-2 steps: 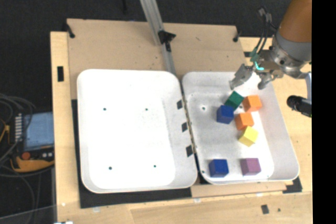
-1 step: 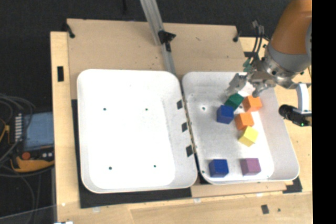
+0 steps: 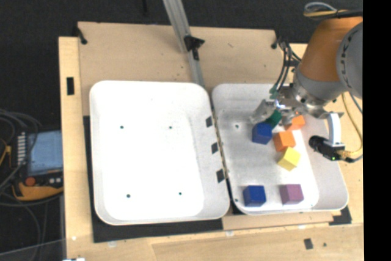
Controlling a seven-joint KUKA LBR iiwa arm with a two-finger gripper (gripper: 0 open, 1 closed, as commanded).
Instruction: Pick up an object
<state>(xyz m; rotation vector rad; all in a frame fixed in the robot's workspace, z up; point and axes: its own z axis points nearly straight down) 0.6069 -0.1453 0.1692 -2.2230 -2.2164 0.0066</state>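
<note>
Nearest, a blue cube and purple cube; another blue block touches the fingers, spread unclear.

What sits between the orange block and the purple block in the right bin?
A yellow block, below the orange block and above the purple block, in the camera view.

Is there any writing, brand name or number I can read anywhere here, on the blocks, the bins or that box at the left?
None can be read.
The blue-screened box at the bench's left edge may carry markings, but they are too small and blurred to read.
The blocks in the right bin, such as the purple block, show plain faces.
</note>
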